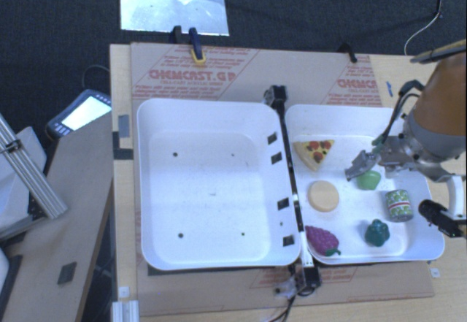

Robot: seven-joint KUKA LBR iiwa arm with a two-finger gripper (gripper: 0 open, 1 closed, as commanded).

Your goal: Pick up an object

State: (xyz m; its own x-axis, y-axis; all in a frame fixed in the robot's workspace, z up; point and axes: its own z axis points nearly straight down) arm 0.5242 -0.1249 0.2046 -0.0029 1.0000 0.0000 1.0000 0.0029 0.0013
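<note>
The right bin (350, 258) holds several toy foods. A pizza slice (315, 152) lies at its far left, with a round beige disc (323, 196) in front of it and purple grapes (322, 240) at the near left corner. A dark green pepper (376, 233) and a small striped can (398, 205) sit toward the near right. My gripper (365, 165) hangs low over the bin's middle right, directly above and touching or nearly touching a light green fruit (370, 181), which it partly covers.
The left bin (146, 189) lies beside the right one, split from it by a raised divider with black clips (283, 167). Both rest on a cardboard sheet (241, 69). The arm's orange band (446, 98) looms over the right bin's far right corner.
</note>
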